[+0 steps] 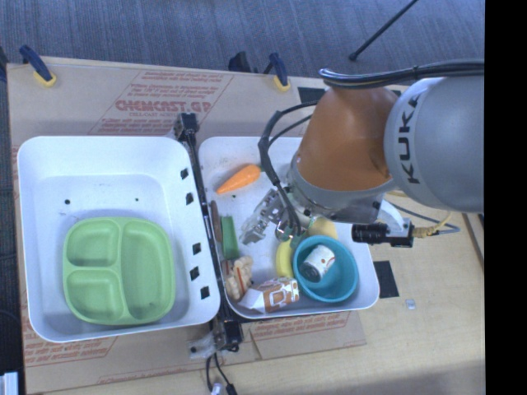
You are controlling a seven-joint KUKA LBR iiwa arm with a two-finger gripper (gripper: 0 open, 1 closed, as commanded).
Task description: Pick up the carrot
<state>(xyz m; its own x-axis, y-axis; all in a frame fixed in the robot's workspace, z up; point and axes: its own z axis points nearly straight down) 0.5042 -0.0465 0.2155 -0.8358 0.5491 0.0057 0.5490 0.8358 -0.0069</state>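
Near edge of the right bin [366, 299]: a small printed carton [277, 295] lies on its side against the front wall, with a tan, bread-like piece [239, 276] just left of it. Blue bowl [326, 268] sits in the front right corner holding a small white object with a dark hole; can't tell what it is. A yellow item [285, 257] touches the bowl's left rim.

Left bin [33, 212]: green divided plate [120, 270] with three compartments, toward the front left.

Mid right bin: a narrow green piece [228, 235] lies along the left wall. My tool [265, 219] is down inside the bin, metal fingers pointing left and low, close to the floor beside the green piece. Can't tell if the fingers are apart or together; too much glare and clutter there. Nothing visibly between them.

Carrot [239, 178] lies on the bin floor just beyond the tool, toward the back left of the right bin, thick end toward the arm, tip pointing to the divider. It's near the tool but apart from it.

Above that, my wrist with the orange band [346, 142] covers the back right of the bin.

Far side: the cardboard-covered worktop [165, 97] with red print, with blue clamps [37, 64] on its back edge.
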